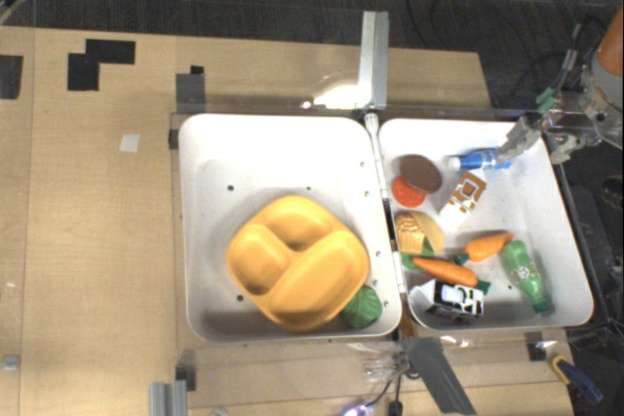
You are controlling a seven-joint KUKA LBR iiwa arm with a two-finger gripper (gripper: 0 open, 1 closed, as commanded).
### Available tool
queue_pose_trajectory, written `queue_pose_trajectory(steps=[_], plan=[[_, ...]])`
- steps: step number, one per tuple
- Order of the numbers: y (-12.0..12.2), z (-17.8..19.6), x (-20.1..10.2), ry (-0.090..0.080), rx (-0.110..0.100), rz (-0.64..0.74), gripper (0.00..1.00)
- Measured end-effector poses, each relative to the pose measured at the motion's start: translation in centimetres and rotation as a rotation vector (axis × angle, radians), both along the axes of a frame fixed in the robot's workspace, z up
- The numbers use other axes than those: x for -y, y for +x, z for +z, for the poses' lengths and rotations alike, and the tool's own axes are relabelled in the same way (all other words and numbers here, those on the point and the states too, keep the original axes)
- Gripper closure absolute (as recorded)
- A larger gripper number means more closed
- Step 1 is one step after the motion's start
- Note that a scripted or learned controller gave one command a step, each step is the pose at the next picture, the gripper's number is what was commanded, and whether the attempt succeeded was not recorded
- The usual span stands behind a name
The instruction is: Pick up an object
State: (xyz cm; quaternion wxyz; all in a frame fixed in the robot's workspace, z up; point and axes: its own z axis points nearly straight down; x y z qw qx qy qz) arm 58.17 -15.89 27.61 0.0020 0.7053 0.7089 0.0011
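My gripper (pixel 518 142) hangs over the back right corner of the right bin (pixel 565 209), just right of a small blue bottle (pixel 479 161) lying on the bin floor. I see nothing held in it. Further left in this bin lie a brown disc (pixel 421 172), a red round piece (pixel 409 195) and a small brown-and-white packet (pixel 468 193). Toward the front are a bread-like piece (pixel 413 234), a carrot (pixel 445 270), an orange piece (pixel 487 245), a green bottle (pixel 525 274) and a black-and-white toy (pixel 456 300).
The left bin (pixel 210 170) holds a large yellow divided bowl (pixel 297 260) with a green item (pixel 364 308) tucked against its front right side. A metal post (pixel 374 58) stands behind the wall between the bins. The arm enters from the upper right.
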Motion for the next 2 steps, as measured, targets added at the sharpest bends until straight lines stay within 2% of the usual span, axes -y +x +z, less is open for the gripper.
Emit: queue_pose_trajectory(steps=[1,2], plan=[[0.0,-11.0,-6.1,0.002,-0.003,0.005,0.0],[0.8,-9.1,-12.4,0.003,-0.001,-0.201,0.0]])
